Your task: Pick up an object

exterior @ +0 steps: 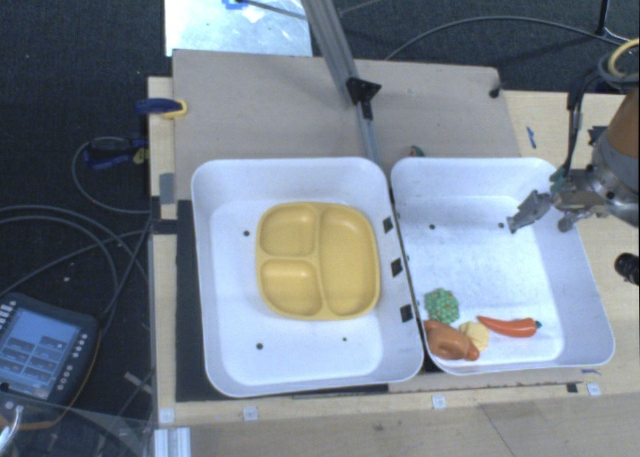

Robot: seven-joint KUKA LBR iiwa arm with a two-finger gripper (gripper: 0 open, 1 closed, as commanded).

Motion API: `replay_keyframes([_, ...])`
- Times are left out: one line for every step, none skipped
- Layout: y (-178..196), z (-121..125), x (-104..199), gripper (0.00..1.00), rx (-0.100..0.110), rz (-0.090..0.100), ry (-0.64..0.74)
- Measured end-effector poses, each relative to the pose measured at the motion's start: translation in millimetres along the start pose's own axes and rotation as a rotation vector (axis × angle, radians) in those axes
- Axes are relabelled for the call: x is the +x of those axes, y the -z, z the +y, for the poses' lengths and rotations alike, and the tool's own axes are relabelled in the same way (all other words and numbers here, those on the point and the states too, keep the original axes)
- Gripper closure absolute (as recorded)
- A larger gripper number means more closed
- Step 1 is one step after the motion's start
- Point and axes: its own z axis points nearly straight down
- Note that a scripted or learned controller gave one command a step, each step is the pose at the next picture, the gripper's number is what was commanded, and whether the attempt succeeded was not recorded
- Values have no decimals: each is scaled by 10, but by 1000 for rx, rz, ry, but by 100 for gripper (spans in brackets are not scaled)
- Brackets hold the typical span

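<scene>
The grey two-finger gripper [540,209] hovers spread and empty over the right white bin [575,275]; below it, by the bin's near wall, lie 4 toy foods, including a slim orange plastic carrot [507,325], probably the easiest pick.

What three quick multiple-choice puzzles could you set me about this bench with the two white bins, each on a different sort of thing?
1. Where does the yellow divided plate lie?
A. in the left bin
B. in the right bin
C. on the floor

2. What colour is the long pepper-shaped toy?
A. blue
B. orange-red
C. white

3. How does the end effector stand?
A. pressed on the plate
B. over the right bin, apart from the toys
C. resting on the green toy

Answers: 1 A, the plate sits mid left bin. 2 B, it is orange-red with a dark tip. 3 B, it hangs over the far part of the right bin, while the green toy and its neighbours lie at the near edge.
</scene>
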Motion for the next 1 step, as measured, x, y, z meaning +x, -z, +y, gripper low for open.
replay_keyframes([0, 0, 0, 0, 0, 0, -1])
